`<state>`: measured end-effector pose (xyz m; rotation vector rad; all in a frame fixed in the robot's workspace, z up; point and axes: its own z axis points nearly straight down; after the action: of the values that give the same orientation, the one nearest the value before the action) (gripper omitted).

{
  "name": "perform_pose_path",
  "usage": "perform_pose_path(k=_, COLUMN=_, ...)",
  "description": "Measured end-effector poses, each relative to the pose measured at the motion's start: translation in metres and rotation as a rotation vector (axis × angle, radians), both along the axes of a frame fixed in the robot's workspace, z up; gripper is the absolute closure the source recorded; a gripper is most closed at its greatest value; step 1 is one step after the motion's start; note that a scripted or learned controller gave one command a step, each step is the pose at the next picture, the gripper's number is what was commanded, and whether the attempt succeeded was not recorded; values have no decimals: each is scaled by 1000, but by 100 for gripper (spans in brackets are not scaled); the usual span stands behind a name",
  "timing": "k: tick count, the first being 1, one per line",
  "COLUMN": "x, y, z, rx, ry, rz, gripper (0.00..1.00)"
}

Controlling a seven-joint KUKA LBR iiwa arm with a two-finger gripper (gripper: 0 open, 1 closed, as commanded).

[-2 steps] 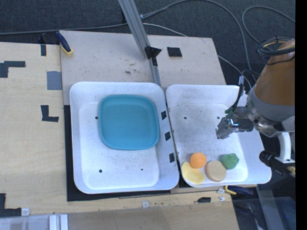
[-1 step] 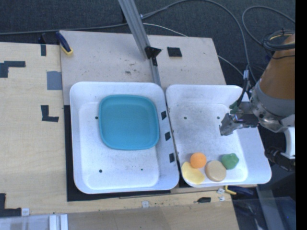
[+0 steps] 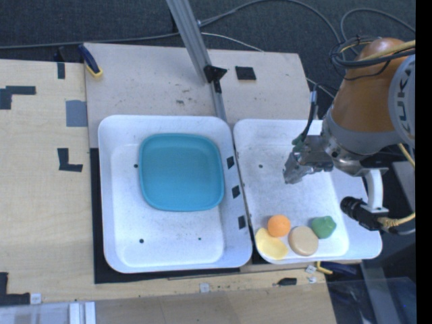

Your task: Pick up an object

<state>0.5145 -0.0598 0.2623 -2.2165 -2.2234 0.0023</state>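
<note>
My gripper [image 3: 294,173] hangs over the middle of the right bin [image 3: 270,140], above its bare floor, with nothing visible between its fingers. Along that bin's near edge lie several small objects: an orange ball [image 3: 278,225], a yellow disc [image 3: 269,246] under it, a tan round piece [image 3: 303,241] and a green piece [image 3: 323,226]. They sit well below and to the front of the gripper, apart from it. A blue square plate [image 3: 181,171] rests in the left bin [image 3: 121,241].
A slanted metal pole [image 3: 196,42] crosses the back of the bench toward the gap between the bins. The arm's orange and grey wrist [image 3: 368,106] overhangs the right bin's right side. Cables trail at the far right.
</note>
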Motion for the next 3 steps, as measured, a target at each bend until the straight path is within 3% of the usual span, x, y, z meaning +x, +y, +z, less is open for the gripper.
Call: perform_pose_path(k=3, x=86, y=127, z=-13, rx=0, ry=-1, rz=0, gripper=100)
